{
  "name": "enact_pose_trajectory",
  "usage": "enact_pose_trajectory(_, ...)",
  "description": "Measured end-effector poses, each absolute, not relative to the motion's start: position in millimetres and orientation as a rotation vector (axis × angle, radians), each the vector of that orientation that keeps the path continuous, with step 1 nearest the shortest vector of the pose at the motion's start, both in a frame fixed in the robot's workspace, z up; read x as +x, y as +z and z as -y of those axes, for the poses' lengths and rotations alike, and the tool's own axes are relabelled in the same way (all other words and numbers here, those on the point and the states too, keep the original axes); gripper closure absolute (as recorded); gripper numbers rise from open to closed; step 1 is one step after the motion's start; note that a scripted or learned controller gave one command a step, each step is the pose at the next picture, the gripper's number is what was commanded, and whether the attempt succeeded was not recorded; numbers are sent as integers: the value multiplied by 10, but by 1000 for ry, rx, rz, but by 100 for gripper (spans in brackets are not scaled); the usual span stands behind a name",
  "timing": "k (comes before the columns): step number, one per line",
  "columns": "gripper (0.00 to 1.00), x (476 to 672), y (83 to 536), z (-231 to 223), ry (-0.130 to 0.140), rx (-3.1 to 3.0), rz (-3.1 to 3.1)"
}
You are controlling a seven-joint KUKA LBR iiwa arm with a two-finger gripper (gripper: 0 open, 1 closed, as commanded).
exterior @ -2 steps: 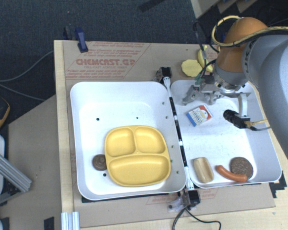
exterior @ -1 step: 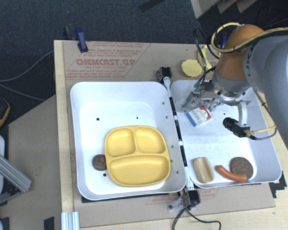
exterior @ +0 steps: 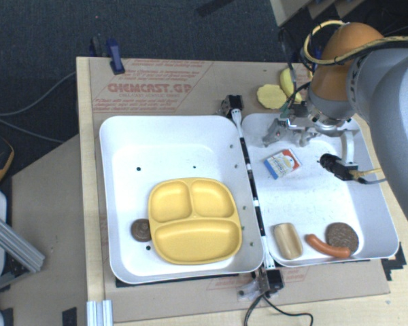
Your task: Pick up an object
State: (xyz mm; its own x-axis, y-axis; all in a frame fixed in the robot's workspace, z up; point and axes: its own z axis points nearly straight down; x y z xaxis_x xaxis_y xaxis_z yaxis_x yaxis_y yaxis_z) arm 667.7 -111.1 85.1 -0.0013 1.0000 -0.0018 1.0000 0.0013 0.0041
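Nearest the camera, along the front edge of the right bin [exterior: 377,240], three toy foods are lying in a row: a tan bread roll [exterior: 287,240], a red-orange sausage [exterior: 327,247], and a round brown patty [exterior: 342,236] touching the sausage's far side. In the left bin [exterior: 115,182], a yellow three-compartment plate [exterior: 192,219] is sitting toward the front, with a small brown disc [exterior: 141,230] lying just beside its left edge. Farther back in the right bin, a small white carton with blue and red print [exterior: 282,163] is lying flat, apart from the other items. Just behind it, the tool [exterior: 294,132] is hanging over the bin's far left corner; its fingers appear to be spread apart with nothing between them, though the view here is cluttered. Beyond the bin, on the counter [exterior: 88,202], a yellow object [exterior: 272,96], possibly toy fruit, is lying near the arm's orange band [exterior: 341,53].
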Motion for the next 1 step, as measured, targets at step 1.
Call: enact_pose_trajectory(1, 0, 6564, 849, 1022, -2, 2222, -2224)
